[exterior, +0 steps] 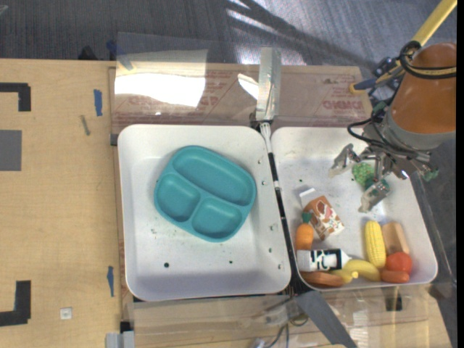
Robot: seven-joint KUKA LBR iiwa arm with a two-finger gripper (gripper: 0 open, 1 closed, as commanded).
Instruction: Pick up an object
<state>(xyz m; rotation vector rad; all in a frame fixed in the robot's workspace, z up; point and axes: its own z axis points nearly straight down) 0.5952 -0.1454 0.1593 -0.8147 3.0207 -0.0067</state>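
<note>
Two shallow white plastic bins side by side on the counter, left bin (138,216) and right bin (424,223). Left one: a single teal three-compartment plate (205,192). Right one: one yellow corn cob (374,242), one yellow banana (360,269), one small orange fruit (305,235), one red tomato (399,262), one green leafy piece (362,171), one printed snack carton (323,217), one black-and-white packet (320,259).

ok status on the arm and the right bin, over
Gripper low in right bin, fingers spread around green item, not gripped. Corn, banana, carton lie apart, nearer.
</note>
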